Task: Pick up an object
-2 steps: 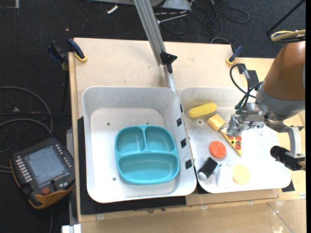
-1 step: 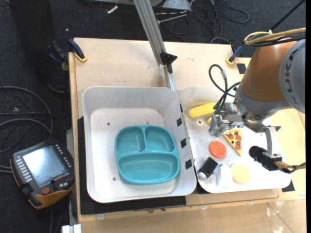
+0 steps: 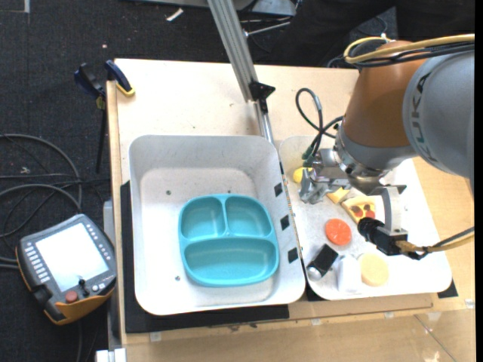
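A: Why is the arm [image 3: 411,104] down in the right bin [image 3: 430,277]?

B: I think it wants to grab 1 of the toys. They sit there in a bunch: an orange ball [image 3: 339,231], a yellow block [image 3: 340,195], a pale round one [image 3: 374,270] and a black thing [image 3: 323,259].

A: And the gripper [image 3: 312,189]?

B: It is low at the bin's left side, just beside the yellow block. I cannot tell if it grips a thing; the wrist hides it.

A: What about the left bin [image 3: 151,157]?

B: It has 1 blue tray [image 3: 226,240] lying flat. Both bins sit on the desk [image 3: 181,96].

A: Anything else hard to see?

B: The arm covers the top of the right bin, so more toys may hide there.
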